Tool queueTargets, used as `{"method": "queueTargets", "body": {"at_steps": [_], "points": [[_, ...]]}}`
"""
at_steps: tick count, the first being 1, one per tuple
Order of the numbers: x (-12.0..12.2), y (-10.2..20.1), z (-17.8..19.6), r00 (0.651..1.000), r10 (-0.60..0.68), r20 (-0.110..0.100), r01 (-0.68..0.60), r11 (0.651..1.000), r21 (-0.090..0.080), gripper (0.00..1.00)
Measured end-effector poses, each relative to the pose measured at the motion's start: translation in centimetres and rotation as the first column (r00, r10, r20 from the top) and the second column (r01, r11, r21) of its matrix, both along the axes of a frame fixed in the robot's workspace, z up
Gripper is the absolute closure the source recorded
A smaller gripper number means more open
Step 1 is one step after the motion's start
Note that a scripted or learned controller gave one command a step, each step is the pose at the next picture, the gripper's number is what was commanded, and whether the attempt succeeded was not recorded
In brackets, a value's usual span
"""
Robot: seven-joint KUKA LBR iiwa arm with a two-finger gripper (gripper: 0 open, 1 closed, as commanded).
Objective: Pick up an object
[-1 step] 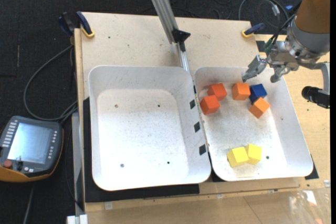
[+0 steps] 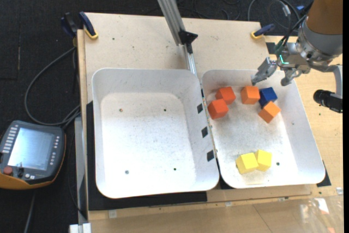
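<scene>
The right bin point(image 2: 305, 133) holds several blocks. Two orange blocks point(image 2: 221, 102) lie near its left wall, another orange block point(image 2: 250, 95) sits beside a blue block point(image 2: 268, 96), and one more orange block point(image 2: 269, 112) lies just below the blue one. Two yellow blocks point(image 2: 253, 161) rest close together near the front. My gripper point(image 2: 275, 73) hovers above the back of the right bin, over the orange and blue blocks. Its fingers are spread open with nothing between them.
The left bin point(image 2: 109, 117) stands beside the right one, with a metal strut point(image 2: 169, 3) slanting down to the divide between them. Clamps point(image 2: 87, 24) sit at the bench's back corners. A teach pendant point(image 2: 30, 153) lies on the floor at left.
</scene>
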State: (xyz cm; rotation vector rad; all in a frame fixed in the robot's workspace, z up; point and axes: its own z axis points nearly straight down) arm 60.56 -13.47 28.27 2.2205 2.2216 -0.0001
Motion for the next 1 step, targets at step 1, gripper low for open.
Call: {"method": "queueTargets", "body": {"at_steps": [1], "points": [[4.39, 1.68, -12.89, 1.0, 0.003, -0.007, -0.003, 1.0, 0.001, 0.0]]}}
